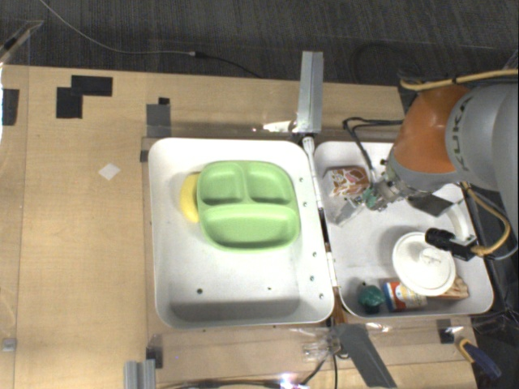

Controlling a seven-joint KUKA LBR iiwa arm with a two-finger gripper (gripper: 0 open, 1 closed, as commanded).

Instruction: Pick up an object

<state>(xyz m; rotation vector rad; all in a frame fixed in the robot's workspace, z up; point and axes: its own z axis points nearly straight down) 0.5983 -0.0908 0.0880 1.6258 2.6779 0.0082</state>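
My gripper (374, 196) reaches in from the right over the upper part of the right bin (353, 275). Its tip sits just right of a printed red-and-white packet (346, 180) and a small grey piece (345, 211), low over the bin floor. Nothing can be made out in its grasp. A white round bowl (423, 262) lies below the wrist. Along the bin's front edge lie a dark teal object (371, 297) and a small can with a red and blue label (402, 296).
The left bin (227, 298) holds a green divided plate (247, 203) with a yellow object (188, 198) sticking out from under its left side. A brown item (459, 289) lies in the right bin's front right corner. A metal post (309, 96) stands behind the bins.
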